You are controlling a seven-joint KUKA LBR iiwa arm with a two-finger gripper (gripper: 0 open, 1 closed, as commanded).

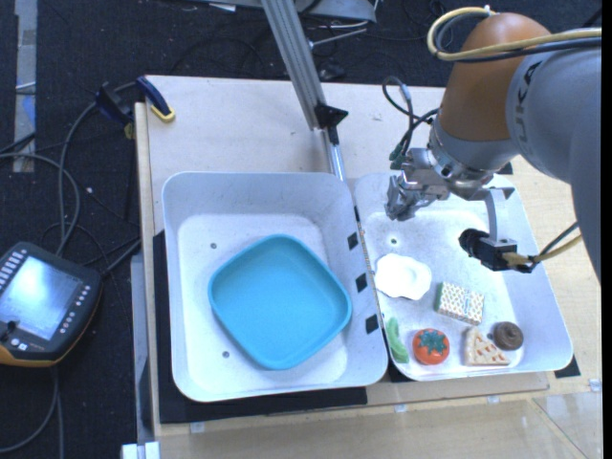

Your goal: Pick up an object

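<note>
In the right bin (pixel 535 256) lie a white fried-egg-like piece (pixel 403 276), a checkered waffle block (pixel 460 301), a red tomato (pixel 431 345), a green strip (pixel 393 338), a toast slice (pixel 485 350) and a brown donut (pixel 506 334). My gripper (pixel 401 204) hangs over the bin's far left part, well above and behind the white piece. Nothing shows between its fingers.
The left bin (pixel 191 208) holds a large blue plate (pixel 277 299). A slanted metal pole (pixel 296 55) crosses behind the bins. A black clip-like part (pixel 490 249) hangs from the arm over the right bin. A teach pendant (pixel 43 299) lies at far left.
</note>
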